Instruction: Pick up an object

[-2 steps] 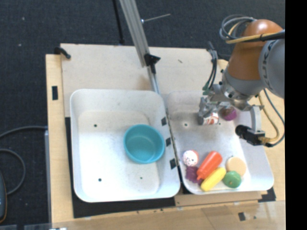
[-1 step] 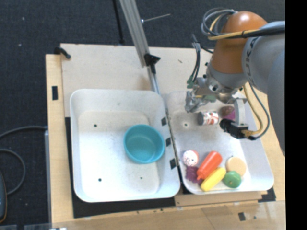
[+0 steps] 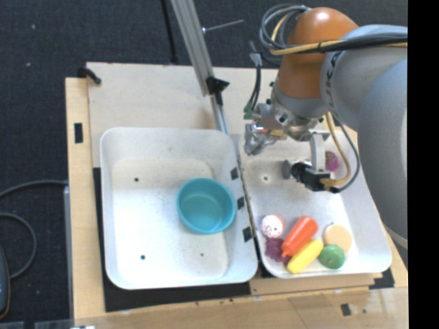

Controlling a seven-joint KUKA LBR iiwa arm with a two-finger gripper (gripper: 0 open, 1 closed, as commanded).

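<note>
The right bin (image 3: pixel 363 204) holds a cluster of toys at its near end: a white and pink ball (image 3: pixel 272 225), an orange carrot (image 3: pixel 300 232), a yellow banana (image 3: pixel 306 256), a green round piece (image 3: pixel 333 256), a tan round piece (image 3: pixel 337 236) and a purple piece (image 3: pixel 274 249). Another pink-purple piece (image 3: pixel 333 161) lies partly hidden behind a cable at the far right. My gripper (image 3: pixel 256 142) hangs over the bin's far left corner, well away from the cluster, with nothing seen in it.
A teal bowl (image 3: pixel 206 205) sits in the left bin (image 3: pixel 137 184). A slanted metal post (image 3: pixel 199 53) rises behind the bins. The arm's wrist and cables (image 3: pixel 309 81) cover the far end of the right bin.
</note>
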